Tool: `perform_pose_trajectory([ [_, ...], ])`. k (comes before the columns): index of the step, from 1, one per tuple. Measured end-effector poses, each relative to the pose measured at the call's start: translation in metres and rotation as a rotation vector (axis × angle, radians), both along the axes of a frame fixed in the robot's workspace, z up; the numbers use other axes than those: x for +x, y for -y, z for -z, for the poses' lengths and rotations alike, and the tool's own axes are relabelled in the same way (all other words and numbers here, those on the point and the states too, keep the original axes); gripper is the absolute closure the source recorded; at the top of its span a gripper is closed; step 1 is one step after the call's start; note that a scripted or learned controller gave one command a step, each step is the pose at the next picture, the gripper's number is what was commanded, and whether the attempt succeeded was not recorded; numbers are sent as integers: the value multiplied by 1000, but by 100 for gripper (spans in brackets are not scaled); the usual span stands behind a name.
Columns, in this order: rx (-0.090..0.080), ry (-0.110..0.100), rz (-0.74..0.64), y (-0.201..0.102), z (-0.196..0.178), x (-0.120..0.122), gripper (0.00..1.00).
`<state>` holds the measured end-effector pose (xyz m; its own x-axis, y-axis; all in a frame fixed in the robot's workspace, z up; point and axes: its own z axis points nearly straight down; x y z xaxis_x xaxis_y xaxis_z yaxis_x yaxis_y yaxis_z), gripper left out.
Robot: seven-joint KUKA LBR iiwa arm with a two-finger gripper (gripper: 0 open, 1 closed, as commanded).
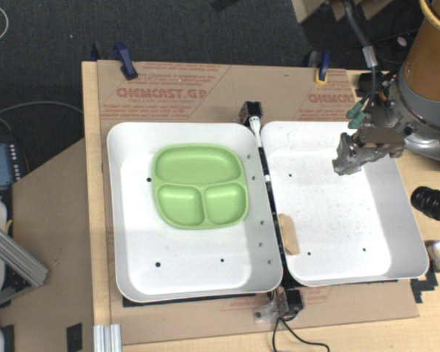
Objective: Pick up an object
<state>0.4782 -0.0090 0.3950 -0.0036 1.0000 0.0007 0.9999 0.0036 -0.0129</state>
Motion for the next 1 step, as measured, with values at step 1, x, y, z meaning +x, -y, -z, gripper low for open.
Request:
perform_pose_trajectory([
  [1,0,5,-2,-52,53,0,100],
])
